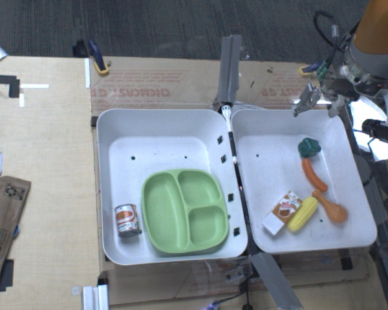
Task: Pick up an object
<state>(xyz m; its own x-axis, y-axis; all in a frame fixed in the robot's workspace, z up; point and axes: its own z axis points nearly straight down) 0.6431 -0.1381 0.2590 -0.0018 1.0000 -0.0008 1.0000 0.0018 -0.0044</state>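
overhead, two white bins on cardboard-topped bench.

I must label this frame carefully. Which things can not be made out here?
- Arm: cut off by the camera view's top and right edges.
- Pincer: too small and blurred to judge its opening.
- Can label: print too small.
- Small box: print too small; corn overlaps one end.
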